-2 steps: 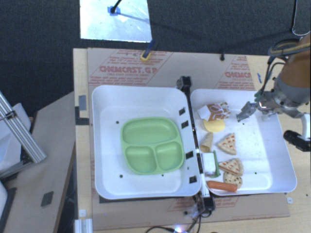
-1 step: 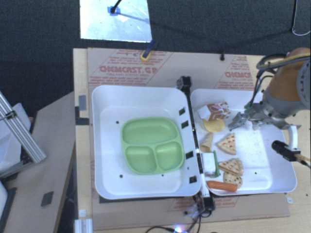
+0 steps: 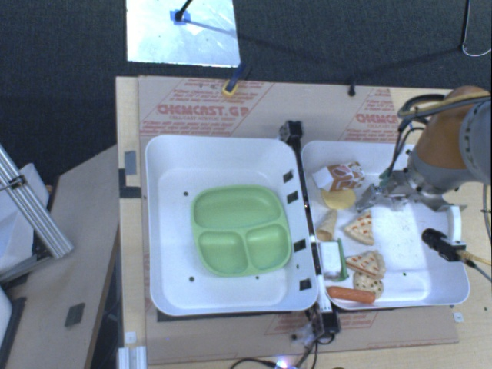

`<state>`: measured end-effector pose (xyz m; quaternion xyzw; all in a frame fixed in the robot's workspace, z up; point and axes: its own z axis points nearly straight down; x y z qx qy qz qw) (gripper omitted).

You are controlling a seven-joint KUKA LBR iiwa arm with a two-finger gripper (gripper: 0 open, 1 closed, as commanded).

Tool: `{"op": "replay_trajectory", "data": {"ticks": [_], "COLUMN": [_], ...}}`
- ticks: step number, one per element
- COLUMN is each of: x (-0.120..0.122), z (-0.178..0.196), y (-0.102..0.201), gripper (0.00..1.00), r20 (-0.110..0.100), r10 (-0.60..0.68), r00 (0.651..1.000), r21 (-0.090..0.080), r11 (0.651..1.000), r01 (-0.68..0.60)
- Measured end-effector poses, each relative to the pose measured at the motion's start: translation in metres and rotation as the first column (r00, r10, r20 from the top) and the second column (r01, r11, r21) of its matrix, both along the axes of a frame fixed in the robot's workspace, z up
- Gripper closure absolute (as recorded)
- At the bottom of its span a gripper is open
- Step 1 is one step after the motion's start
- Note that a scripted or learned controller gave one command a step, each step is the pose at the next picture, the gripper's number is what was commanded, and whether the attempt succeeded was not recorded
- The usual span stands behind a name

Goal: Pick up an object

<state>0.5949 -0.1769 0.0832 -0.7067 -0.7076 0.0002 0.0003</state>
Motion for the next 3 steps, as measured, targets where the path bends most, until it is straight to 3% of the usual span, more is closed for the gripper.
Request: {"op": "replay_trajectory", "data": {"ticks": [1, 3], "x": [0.001, -0.004], "z": [0.013, 0.117], "y": [-0.001, 0.008], "gripper": [1.0, 1.0], "r20": [0.005, 0.008], "r10": [-0.001, 0.003], "r00": [1.0, 1.0], "r21": [-0.002, -0.002], "r11": [1.0, 1.0], "r01": [0.001, -0.003]}}
